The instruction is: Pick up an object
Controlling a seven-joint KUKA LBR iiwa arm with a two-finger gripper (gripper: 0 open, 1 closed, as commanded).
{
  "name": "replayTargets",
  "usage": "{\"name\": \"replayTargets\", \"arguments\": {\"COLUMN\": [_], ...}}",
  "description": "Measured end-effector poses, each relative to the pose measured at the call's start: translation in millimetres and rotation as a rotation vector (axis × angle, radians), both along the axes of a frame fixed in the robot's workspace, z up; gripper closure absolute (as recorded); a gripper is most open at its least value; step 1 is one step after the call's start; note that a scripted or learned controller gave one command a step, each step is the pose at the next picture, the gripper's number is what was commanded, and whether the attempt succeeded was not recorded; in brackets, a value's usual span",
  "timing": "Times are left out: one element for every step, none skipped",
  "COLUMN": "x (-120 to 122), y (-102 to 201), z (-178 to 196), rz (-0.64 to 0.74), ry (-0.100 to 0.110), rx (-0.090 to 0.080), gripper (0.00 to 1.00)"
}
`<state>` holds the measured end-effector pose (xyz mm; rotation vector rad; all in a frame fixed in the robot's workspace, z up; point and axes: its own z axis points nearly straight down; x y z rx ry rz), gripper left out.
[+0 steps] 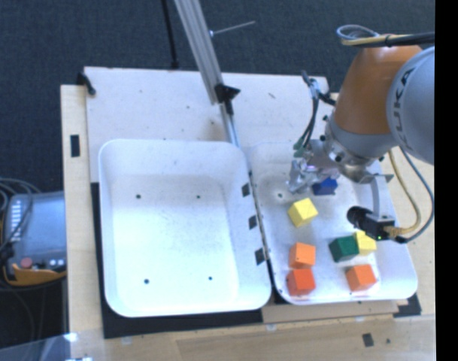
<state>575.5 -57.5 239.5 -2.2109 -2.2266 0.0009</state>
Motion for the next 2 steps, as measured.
{"name": "replayTargets", "arguments": {"x": [-2.0, 11.1], "y": [53.0, 112.4], "z": [-4.5, -10.6], "rz": [0.0, 0.001], "ry": [0.001, -0.004], "rx": [0.0, -0.001], "gripper": [1.0, 1.0]}}
